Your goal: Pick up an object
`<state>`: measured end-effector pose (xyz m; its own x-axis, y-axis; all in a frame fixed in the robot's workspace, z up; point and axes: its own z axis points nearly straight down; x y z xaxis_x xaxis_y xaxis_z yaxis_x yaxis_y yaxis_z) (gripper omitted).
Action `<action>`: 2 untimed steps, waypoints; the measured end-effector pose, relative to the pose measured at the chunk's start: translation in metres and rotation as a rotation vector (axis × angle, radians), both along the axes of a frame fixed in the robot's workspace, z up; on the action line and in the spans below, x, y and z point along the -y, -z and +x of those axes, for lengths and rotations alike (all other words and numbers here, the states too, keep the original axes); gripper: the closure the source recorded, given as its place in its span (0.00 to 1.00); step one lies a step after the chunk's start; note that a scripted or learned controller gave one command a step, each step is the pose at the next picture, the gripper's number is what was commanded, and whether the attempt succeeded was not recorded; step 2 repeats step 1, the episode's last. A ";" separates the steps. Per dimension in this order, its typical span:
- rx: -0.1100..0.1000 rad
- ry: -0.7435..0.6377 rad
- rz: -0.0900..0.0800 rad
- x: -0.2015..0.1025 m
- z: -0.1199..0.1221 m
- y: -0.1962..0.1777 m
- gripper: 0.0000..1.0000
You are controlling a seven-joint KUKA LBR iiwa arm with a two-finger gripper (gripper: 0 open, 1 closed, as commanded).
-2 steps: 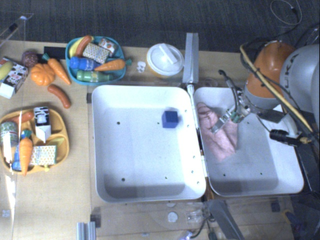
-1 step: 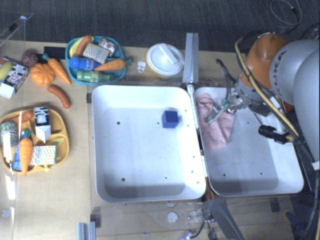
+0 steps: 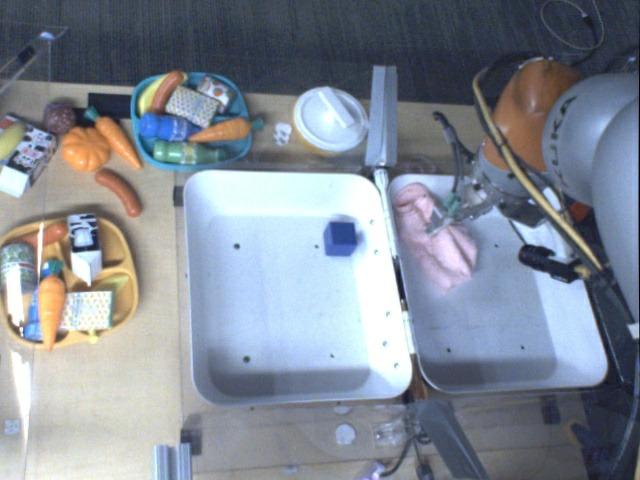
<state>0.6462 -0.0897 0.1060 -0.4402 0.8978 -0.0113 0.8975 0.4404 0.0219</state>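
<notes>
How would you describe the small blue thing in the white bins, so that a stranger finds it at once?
Look at the left bin, the larger of the two white bins on the bench. In its upper right part, near the divider, lies a small blue cube. It is the one thing in that bin; the pink cloth lies in the right bin.

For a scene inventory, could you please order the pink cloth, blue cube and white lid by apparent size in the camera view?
1. pink cloth, partly under the pincer
2. white lid
3. blue cube

Grey arm [image 3: 590,138] reaches leftward, end effector [image 3: 450,211] lowered.
</notes>
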 end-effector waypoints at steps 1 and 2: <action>-0.018 -0.256 -0.004 -0.020 0.024 -0.080 1.00; -0.018 -0.256 -0.004 -0.020 0.024 -0.080 1.00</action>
